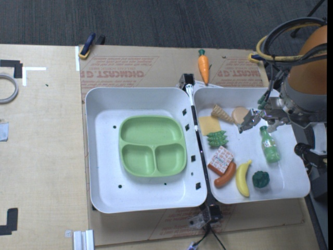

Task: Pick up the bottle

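The green bottle (pixel 269 146) is seen lying in the right bin (pixel 291 191), near its right side, with broccoli (pixel 260 179) below it and a banana (pixel 242 178) to the lower left. The gripper (pixel 253 120) is positioned over the same bin, just up and left of the bottle; its 2 fingers appear parted and nothing is held between them. A green 3-compartment tray (pixel 153 146) is set in the left bin (pixel 99 155).

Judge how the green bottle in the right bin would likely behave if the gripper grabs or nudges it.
The bottle lies on its side on the right bin floor, so a nudge would probably roll it. It looks like small translucent plastic, likely light and rigid. Its smooth round body may slip between gripper fingers.
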Robot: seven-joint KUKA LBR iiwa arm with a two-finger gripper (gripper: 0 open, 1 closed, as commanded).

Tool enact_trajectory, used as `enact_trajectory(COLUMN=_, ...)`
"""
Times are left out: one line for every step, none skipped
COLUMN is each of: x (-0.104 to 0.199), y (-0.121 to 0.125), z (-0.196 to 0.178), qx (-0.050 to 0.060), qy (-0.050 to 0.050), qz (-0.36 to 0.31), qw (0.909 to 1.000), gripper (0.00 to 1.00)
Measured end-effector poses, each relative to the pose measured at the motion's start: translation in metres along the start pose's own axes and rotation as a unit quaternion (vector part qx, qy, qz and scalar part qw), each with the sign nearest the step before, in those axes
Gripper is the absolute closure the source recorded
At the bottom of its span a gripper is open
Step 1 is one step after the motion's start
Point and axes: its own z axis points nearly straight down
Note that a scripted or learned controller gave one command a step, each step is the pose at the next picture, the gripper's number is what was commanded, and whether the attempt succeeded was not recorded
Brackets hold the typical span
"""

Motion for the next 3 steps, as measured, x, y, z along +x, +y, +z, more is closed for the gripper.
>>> enact_trajectory(x=-0.057, y=-0.013, z=0.064, qx=0.000, qy=0.000, qz=-0.004, qw=1.0000, gripper=0.00)
enact_trajectory(x=-0.057, y=-0.013, z=0.054, qx=-0.001, qy=-0.001, qz=-0.003, qw=1.0000, gripper=1.00)
enact_trajectory(x=-0.062, y=-0.060, z=-0.010, qx=0.000, qy=0.000, qz=0.067, qw=0.9978, gripper=1.00)
